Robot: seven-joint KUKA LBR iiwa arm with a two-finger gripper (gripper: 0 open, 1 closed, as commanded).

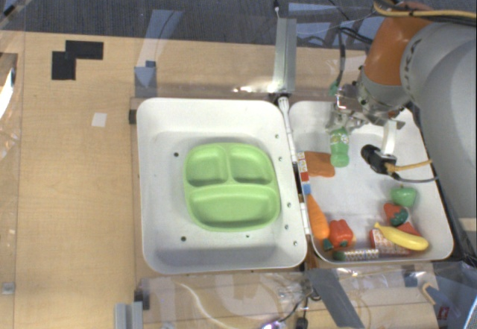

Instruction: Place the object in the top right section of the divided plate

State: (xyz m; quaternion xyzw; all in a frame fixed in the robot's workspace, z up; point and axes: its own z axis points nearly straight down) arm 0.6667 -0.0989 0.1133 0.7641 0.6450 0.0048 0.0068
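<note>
Small pale-green plastic bottle (340,148) sits in right white bin (350,201), near its upper left, just above flat orange wedge (321,165). Gripper (347,120) right over bottle top; can't tell if jaws clenched or released. Lime-green divided plate (232,186) lies in left white bin (160,245), well apart.

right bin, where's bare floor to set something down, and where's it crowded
Bare floor in the right bin lies mid-bin, between the orange slab and the green pepper. Its near edge is crowded: carrot, red piece, banana. The claw crowds the far end.
</note>
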